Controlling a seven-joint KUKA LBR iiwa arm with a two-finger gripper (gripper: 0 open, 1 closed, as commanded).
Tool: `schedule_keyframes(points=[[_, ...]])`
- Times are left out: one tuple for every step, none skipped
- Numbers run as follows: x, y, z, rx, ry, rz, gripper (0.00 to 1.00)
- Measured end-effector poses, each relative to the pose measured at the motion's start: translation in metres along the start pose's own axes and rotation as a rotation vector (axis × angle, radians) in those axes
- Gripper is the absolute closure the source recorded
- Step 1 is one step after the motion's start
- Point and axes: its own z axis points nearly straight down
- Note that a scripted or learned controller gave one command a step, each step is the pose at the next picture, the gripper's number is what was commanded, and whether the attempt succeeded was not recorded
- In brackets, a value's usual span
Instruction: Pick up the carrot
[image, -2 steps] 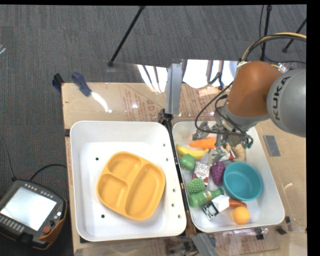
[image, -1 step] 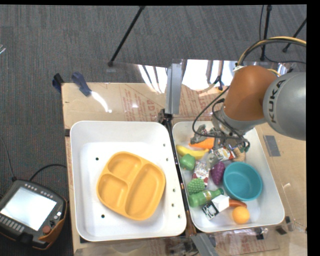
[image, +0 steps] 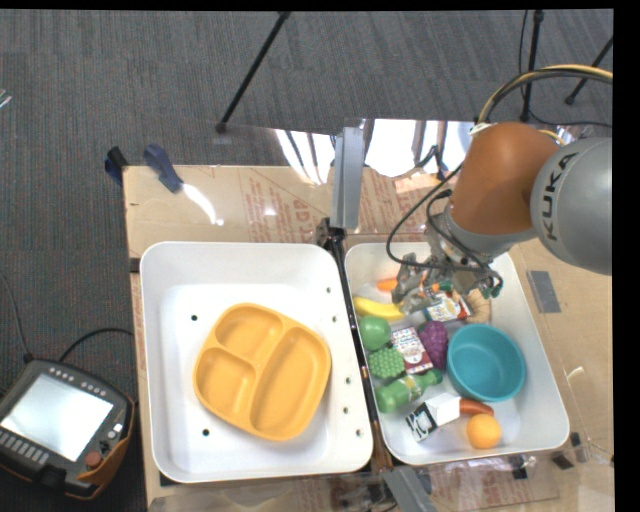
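The arm (image: 540, 195) reached in from the right and hung over the back of the right bin (image: 545, 395), its gripper (image: 432, 285) low among the toys there. Whether the gripper was open or closed could not be told (the wrist and the clutter around it blocked the sight).

An orange sliver that looked like the carrot (image: 386, 285) lay at the back left of that bin, just left of the gripper and just behind a yellow banana (image: 378, 307). Nothing showed it as gripped.

In front of the banana sat a green pepper (image: 373, 332), purple grapes (image: 435, 342), a teal bowl (image: 487, 363) and, near the front wall, an orange (image: 484, 431).

The left bin (image: 160, 300) held a yellow divided plate (image: 263, 371), lying flat and well apart from the gripper.
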Motion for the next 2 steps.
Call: schedule_keyframes(points=[[0.001,0.001,0.002,-0.001,0.003,-0.001,0.0],[0.002,0.005,0.014,-0.004,0.01,-0.034,0.0]])
